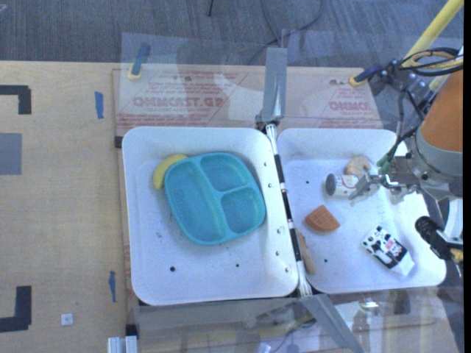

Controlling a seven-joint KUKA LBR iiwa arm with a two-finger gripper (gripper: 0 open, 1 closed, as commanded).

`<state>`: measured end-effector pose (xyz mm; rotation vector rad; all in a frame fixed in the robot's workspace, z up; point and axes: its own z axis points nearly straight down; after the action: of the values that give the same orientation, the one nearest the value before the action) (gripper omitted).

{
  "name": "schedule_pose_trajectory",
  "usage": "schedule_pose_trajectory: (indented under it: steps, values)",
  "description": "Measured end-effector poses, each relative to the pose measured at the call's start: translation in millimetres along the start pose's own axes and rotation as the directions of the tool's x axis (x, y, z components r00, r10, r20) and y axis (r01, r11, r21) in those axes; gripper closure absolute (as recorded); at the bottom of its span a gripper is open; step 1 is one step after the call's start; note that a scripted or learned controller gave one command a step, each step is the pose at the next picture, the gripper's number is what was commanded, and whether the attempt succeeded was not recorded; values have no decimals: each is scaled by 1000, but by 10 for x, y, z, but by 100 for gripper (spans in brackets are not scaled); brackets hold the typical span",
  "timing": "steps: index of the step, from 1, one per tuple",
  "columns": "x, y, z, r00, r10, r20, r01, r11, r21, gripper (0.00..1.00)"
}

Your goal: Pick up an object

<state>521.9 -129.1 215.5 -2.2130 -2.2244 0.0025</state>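
Observation:
The right bin (419,142) holds several objects. A small white and dark cylinder (335,184) lies on its side near the middle. A beige lump (358,165) sits just behind it. An orange wedge (322,219) lies nearer the front, and a black-and-white box (386,248) rests at the front right. My gripper (364,185) reaches in from the right, low over the bin, with its tip right beside the cylinder and just in front of the beige lump. Whether it touches either one is not clear.
In the left bin (140,219) a blue divided plate (213,197) lies over part of a yellow banana (162,169). The ridge between the bins (283,204) runs front to back. The grey arm and its cables (434,160) crowd the right bin's right side.

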Motion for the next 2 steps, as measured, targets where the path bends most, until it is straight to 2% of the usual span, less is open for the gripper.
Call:
schedule_pose_trajectory:
  steps: [1, 2]
  values:
    - [-30, 1074, 1046, 1000, -15, 4, 15, 1000, -10, 0]
    - [62, 847, 1252, 998, -59, 4, 59, 998, -16, 0]
